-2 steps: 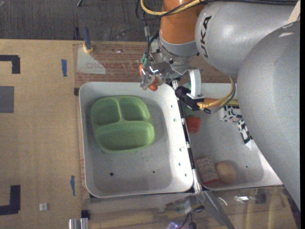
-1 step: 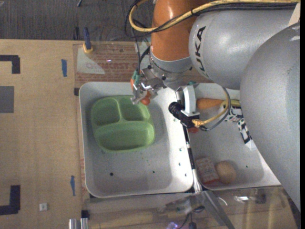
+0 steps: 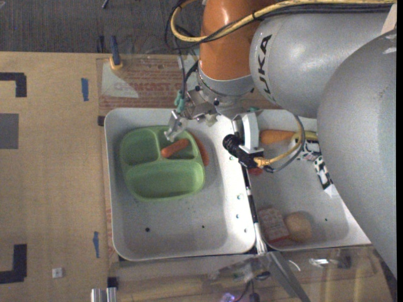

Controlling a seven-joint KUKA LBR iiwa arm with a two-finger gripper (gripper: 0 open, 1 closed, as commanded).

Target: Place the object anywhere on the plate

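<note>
Nearest the lens: my grey arm (image 3: 327, 74), its broad casing filling the right side, with the orange band (image 3: 230, 33) above the wrist and a yellow cable (image 3: 277, 8) looped over it.

Item: my two-finger gripper (image 3: 173, 129), reaching down over the left bin. Its tips sit at the upper right of the plate, just beside one end of the carrot piece. Whether the fingers are spread or pressed together I cannot tell; they are small and blurred against the plate, and nothing shows clearly pinched between them.

Item: green plastic plate with divided compartments (image 3: 160, 178), lying in the upper left part of the left shallow white bin (image 3: 189, 231).

Item: small orange carrot-shaped piece (image 3: 175, 148), the task's object, lying tilted on the plate along the ridge between the upper compartments and the large lower one, toward the plate's right side.

Item: right shallow white bin (image 3: 302, 197), touching the left bin along their shared edge. It holds a second orange carrot-like piece (image 3: 277, 137) near its upper end, partly behind my wrist fittings, and, near its lower end, a pale cracker-like square (image 3: 273, 222) just beside a tan bread-roll-shaped lump (image 3: 299, 226).

Item: light wooden bench top (image 3: 50, 168) bearing both bins, with blue tape strips (image 3: 85, 89) and black corner marks (image 3: 16, 83) at the left.
</note>
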